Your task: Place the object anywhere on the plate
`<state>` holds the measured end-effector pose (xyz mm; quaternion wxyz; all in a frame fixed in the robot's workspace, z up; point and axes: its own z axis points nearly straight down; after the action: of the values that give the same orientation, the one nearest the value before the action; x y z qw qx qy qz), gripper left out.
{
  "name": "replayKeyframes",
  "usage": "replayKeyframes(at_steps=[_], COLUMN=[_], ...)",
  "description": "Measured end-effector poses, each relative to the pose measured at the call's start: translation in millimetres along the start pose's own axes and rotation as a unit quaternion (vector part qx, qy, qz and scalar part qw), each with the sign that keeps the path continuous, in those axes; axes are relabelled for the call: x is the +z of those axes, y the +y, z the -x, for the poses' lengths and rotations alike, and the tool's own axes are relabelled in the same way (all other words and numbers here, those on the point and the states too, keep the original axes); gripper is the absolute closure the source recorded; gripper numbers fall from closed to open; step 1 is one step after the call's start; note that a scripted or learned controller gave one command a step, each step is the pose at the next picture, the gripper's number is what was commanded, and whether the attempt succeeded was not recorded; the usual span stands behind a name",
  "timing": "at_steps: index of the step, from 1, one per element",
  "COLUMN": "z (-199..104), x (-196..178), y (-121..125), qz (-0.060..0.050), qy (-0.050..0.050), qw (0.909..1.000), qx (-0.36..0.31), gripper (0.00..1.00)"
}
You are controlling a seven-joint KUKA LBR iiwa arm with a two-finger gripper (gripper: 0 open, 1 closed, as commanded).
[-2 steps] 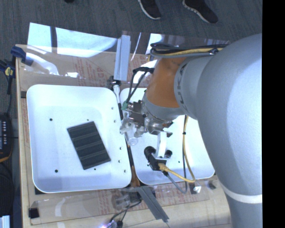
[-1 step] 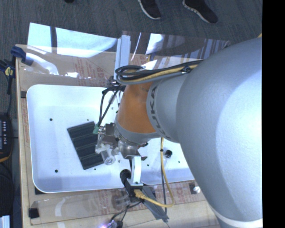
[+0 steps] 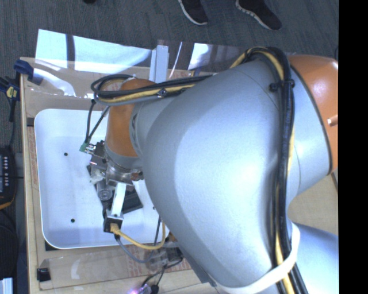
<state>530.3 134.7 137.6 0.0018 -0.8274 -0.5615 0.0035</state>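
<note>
Where the grey arm (image 3: 230, 161) reaches in from the right of the frame, most of the centre and right is covered by it, and its orange band (image 3: 123, 123) is seen left of centre, just above the wrist. The gripper (image 3: 102, 181) is placed low over the floor of the white bin (image 3: 57, 189), in the bin's right half, at the left-centre of the frame. Whether the gripper is open or closed cannot be told, as it is seen from above and masked by its own mount; what is held in it, if anything, cannot be told either.

A dark flat shape (image 3: 133, 202) is seen just to the lower right of the gripper, on the bin floor and partly hidden beneath the arm. Whether it is the object to be placed or merely shadow cannot be told.

Two small dark dots (image 3: 65, 153) are seen on the bin floor, one to the upper left of the gripper and one to its lower left, both apart from it. The bin is borne by a wooden bench (image 3: 75, 267), whose bare edge is seen at the lower left. A blue clamp (image 3: 23, 68) is fixed at the upper left, and dark shoes (image 3: 195, 11) are seen at the top edge.
</note>
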Motion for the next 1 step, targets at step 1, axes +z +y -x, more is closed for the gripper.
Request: replayKeyframes(at_steps=[1], z=[83.5], x=[-53.1], y=[-19.6], qz=[0.0], qy=[0.001], qw=[0.9953], qx=[-0.097], gripper=[1.0])
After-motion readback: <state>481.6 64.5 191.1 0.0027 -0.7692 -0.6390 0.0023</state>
